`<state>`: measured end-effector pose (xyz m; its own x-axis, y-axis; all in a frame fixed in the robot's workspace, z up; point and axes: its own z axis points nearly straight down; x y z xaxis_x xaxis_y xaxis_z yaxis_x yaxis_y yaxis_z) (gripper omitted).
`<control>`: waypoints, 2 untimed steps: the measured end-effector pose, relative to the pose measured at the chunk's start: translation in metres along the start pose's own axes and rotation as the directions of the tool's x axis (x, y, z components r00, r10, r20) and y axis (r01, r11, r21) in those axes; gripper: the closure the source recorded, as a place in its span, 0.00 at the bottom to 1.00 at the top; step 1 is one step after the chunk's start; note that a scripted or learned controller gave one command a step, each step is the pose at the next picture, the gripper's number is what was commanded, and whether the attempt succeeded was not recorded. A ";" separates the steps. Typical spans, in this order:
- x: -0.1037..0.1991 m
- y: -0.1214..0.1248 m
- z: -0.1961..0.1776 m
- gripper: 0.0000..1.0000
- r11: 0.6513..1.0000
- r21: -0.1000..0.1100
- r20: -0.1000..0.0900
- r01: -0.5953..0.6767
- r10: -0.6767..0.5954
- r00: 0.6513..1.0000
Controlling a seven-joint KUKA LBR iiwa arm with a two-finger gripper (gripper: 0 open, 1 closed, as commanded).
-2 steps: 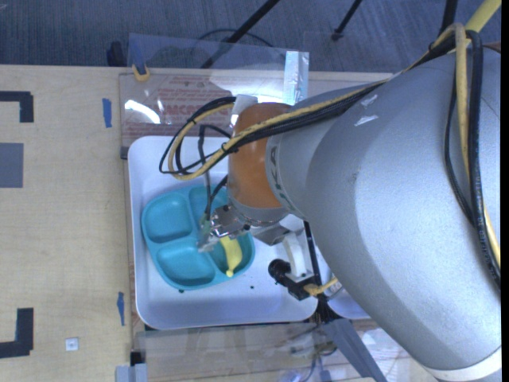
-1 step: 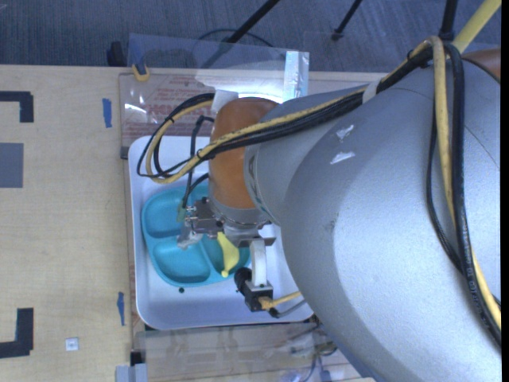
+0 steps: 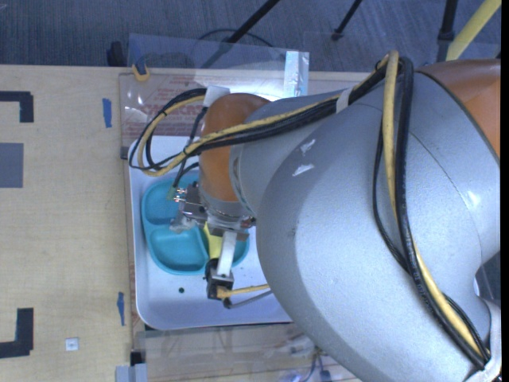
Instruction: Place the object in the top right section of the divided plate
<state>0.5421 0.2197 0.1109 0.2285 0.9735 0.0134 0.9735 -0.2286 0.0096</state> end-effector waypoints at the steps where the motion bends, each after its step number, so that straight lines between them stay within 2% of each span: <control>1: 0.000 0.000 0.000 0.00 1.000 0.000 0.000 0.000 0.000 1.000; 2: 0.003 0.011 0.006 0.00 0.960 -0.014 0.007 0.281 -0.281 0.960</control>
<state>0.5534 0.2203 0.1049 -0.0539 0.9985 0.0036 0.9982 0.0538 0.0273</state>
